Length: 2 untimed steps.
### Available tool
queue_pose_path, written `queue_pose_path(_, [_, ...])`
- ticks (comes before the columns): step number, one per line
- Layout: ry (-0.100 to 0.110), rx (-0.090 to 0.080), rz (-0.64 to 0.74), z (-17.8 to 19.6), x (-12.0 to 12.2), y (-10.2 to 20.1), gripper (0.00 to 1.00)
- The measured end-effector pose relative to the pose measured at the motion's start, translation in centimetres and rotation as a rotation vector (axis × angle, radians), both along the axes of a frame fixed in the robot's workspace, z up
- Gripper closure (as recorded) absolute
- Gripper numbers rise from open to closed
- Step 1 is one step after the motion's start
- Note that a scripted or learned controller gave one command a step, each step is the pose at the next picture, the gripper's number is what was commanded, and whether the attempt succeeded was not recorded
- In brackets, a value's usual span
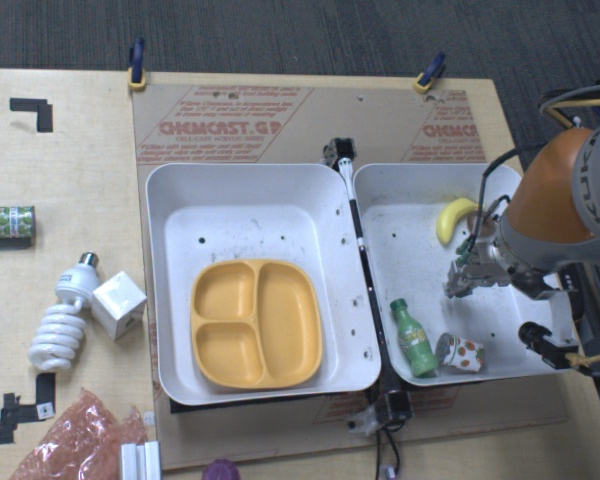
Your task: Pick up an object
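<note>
My gripper hangs low over the right bin, near its middle. A yellow banana lies just behind it, toward the bin's back. In front of it, a green bottle lies near the front left corner, and a small patterned can lies beside the bottle. I see nothing held in the gripper. The orange-banded wrist covers the bin's right side. A yellow divided plate sits in the left bin.
Left of the bins, the bench holds a spiral light bulb, a white cube, a green can and a pink mesh bag. A black divider bar runs between the bins.
</note>
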State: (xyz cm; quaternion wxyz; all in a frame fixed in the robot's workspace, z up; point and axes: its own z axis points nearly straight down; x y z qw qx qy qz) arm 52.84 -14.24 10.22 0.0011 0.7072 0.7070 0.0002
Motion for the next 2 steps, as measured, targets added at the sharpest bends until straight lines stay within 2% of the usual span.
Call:
queue_pose_path(1, [0.001, 0.000, 0.001, -0.97, 2.59, -6.03, 1.00])
queue_pose_path(2, [0.001, 0.000, 0.001, -0.97, 2.59, -6.02, 0.00])
